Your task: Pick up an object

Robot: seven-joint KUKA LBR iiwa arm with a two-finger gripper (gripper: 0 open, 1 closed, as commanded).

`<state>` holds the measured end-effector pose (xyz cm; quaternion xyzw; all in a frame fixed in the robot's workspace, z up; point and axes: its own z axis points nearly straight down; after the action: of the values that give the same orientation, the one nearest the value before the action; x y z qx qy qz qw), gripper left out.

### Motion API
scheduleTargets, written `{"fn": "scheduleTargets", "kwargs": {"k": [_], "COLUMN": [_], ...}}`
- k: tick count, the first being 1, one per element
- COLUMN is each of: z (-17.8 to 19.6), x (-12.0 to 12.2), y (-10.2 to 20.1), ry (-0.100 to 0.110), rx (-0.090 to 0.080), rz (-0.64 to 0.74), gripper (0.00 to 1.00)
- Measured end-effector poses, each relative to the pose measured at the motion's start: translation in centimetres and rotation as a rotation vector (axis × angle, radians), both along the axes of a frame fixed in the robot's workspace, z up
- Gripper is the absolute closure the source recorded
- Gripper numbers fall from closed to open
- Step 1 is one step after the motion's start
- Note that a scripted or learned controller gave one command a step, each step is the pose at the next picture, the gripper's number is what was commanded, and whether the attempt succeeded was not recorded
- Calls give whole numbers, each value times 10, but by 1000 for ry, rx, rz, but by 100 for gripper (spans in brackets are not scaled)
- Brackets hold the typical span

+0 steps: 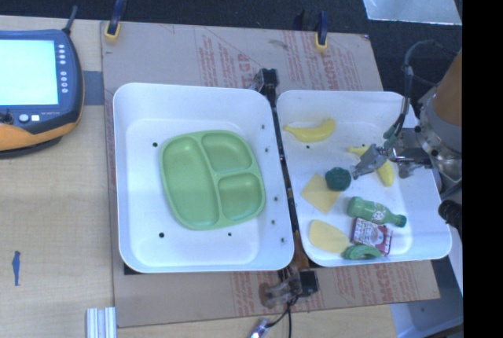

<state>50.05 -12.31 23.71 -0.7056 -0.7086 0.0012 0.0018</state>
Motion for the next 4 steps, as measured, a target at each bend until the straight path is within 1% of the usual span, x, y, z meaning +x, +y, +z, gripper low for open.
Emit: {"fn": "scheduleTargets", "kwargs": {"k": [1, 2, 3, 4], "z": [-115, -146, -144, -134], "x": [16, 101, 75, 129], "y": [-36, -31, -71, -35], "ry": [2, 0, -1, -2], "rx": [0, -1, 15, 0], "rz": [0, 1, 9, -1], "gripper": [0, 0, 0, 0]}}
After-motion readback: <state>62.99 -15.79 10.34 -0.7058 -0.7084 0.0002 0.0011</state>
